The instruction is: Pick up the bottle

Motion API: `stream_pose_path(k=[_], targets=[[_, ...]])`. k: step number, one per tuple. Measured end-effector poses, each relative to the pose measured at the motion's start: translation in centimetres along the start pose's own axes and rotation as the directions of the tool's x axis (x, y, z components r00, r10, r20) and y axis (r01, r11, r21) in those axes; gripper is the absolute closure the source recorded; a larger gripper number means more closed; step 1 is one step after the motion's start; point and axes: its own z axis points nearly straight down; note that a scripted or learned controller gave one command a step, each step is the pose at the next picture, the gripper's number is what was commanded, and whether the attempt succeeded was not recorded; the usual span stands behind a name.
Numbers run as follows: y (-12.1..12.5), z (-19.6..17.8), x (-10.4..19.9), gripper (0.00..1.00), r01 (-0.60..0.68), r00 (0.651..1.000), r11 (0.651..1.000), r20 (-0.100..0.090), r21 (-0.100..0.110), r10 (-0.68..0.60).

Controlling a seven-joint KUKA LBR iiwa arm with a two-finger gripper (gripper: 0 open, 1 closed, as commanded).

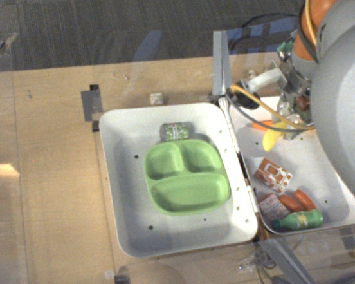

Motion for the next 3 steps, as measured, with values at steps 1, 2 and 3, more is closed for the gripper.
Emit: stream_pose_path(k=[1,2,3], targets=[[7.7,-0.6,-1.6,1.0,0.0,1.0,1.0,0.001,0.0,0.0],[13.4,-7.3,1.1,1.0,0.001,1.0,1.0,-0.001,0.0,-0.001],[8.8,6.4,3.5,1.0,0.048,0.999,0.999,0.002,0.002,-0.048]])
